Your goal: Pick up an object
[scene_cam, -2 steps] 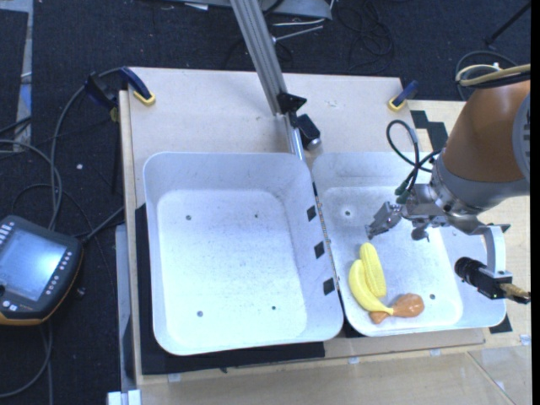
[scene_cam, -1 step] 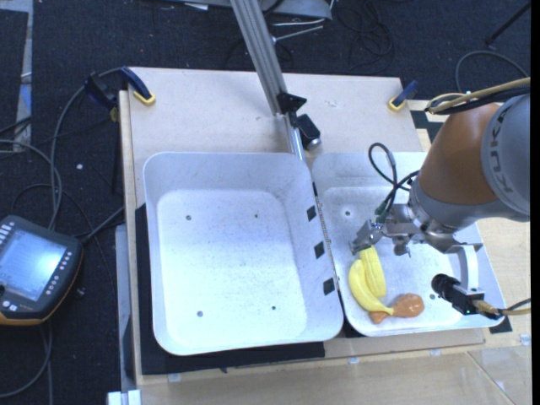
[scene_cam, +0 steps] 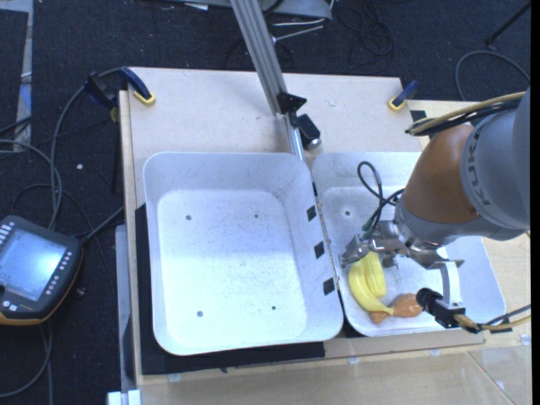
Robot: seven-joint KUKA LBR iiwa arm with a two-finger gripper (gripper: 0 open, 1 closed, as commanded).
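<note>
Orange object (scene_cam: 407,305) and banana (scene_cam: 369,285), 2 items touching in my right bin (scene_cam: 481,264); my jaws (scene_cam: 371,251) at the banana's top, their state untellable; pickup not yet done, lift remaining.

No readable text, labels, brands or numbers anywhere. Teach pendant (scene_cam: 32,268) at 9 o'clock: screen lit, content too blurred to read. Black tabs (scene_cam: 319,250) along bin (scene_cam: 169,175) divider: no markings legible.
</note>
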